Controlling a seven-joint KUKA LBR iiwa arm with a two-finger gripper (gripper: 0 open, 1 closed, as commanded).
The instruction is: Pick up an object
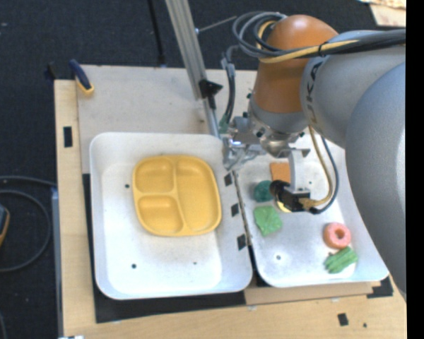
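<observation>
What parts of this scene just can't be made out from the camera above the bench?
- Gripper: the wrist sits right above it in the camera view, so whether it is open or shut cannot be told.
- Orange block: its upper part is hidden under the wrist.
- Dark green object: too small and blurred to identify.
- Right bin: its upper right portion is covered by the grey arm.

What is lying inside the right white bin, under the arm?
In the right bin lie a pink donut, two green pieces, a dark green piece and an orange block. The arm covers the bin's far part.
</observation>
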